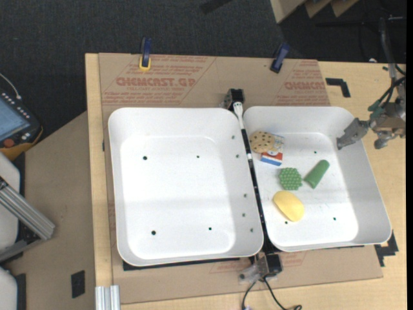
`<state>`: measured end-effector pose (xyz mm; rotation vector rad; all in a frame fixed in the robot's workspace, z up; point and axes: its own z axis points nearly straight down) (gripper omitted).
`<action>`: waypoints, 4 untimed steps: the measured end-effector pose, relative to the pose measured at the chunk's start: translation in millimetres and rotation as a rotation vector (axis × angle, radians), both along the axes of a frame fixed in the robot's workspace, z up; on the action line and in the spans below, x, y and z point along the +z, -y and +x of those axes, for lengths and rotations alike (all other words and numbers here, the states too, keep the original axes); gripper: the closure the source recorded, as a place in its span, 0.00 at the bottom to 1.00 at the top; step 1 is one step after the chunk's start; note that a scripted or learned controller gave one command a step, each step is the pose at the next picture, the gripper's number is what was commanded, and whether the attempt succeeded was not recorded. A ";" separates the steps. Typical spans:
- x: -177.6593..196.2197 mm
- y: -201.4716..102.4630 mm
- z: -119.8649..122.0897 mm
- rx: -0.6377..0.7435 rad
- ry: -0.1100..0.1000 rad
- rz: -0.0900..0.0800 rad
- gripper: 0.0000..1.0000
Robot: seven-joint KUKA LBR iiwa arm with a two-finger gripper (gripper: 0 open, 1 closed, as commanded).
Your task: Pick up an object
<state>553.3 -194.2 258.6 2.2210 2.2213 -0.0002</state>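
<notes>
Bench [193, 76]: brown board with red lettering, held by two blue clamps at the far edge.
Left bin [129, 134]: white, shallow, sits just beside the right bin.
Right bin [361, 199]: white, carries four small things in its left half.
Gripper [361, 133]: over the right bin's far right corner, above the rim; whether it grips or is released, cannot tell.
Lemon [288, 206]: yellow, nearest the front.
Cylinder [316, 174]: green, tilted, beside the ball.
Cookie pack [266, 144]: by the left wall.
Ball [290, 178]: green, bumpy, between pack and lemon.
</notes>
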 end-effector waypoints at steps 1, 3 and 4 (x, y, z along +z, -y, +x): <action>-163.0 19.7 13.4 0.000 0.002 -0.001 0.00; -163.3 23.4 1.0 0.001 0.001 0.002 1.00; -173.4 -75.8 8.6 0.007 -0.001 0.002 1.00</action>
